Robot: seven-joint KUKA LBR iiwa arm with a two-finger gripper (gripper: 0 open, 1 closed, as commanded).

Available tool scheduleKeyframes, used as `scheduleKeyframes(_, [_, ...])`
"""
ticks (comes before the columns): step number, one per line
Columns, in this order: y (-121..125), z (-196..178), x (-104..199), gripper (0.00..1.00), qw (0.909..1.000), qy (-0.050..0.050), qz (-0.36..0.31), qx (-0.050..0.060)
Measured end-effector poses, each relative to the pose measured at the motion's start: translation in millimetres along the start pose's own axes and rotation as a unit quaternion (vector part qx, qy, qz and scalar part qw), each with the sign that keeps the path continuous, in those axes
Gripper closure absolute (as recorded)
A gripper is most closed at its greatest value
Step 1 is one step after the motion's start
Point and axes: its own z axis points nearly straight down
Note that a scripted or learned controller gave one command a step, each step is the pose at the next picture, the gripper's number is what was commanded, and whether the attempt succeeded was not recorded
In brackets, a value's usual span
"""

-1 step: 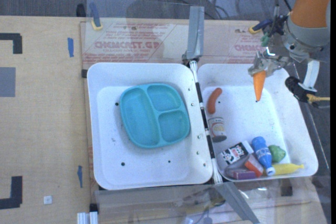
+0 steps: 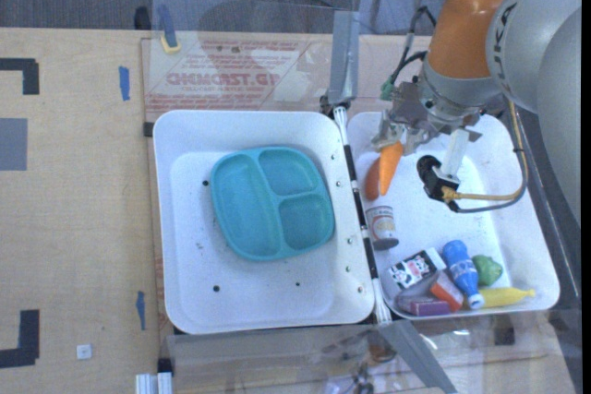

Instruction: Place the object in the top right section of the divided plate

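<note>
A teal divided plate (image 2: pixel 272 201) lies in the left bin (image 2: pixel 185 291), with two small sections on its right side and one large section on its left. My gripper (image 2: pixel 395 141) hangs over the left part of the right bin (image 2: pixel 531 244). It is shut on the upper end of an orange carrot (image 2: pixel 384 171). The carrot slants down and to the left from the fingers, its lower end next to the wall between the two bins. The plate sits to the left of the carrot, apart from it.
In the right bin, a small brown-capped bottle (image 2: pixel 379 221) stands below the carrot. A black-and-white box (image 2: pixel 413 268), a blue bottle (image 2: pixel 461 267), a green item (image 2: pixel 488 269), a yellow banana (image 2: pixel 506 296) and a purple item (image 2: pixel 420 306) crowd the near end. A black cable (image 2: pixel 432 175) loops beside the gripper.
</note>
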Motion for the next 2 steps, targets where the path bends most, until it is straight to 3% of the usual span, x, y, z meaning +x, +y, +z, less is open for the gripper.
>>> scheduleKeyframes(1, [-58.4, -14.5, 82.6, 1.00, 0.9922, 0.000, 0.124, 0.002])
scheduleKeyframes(2, [-58.4, -14.6, 82.4, 0.00, 0.9922, 0.000, 0.124, 0.001])
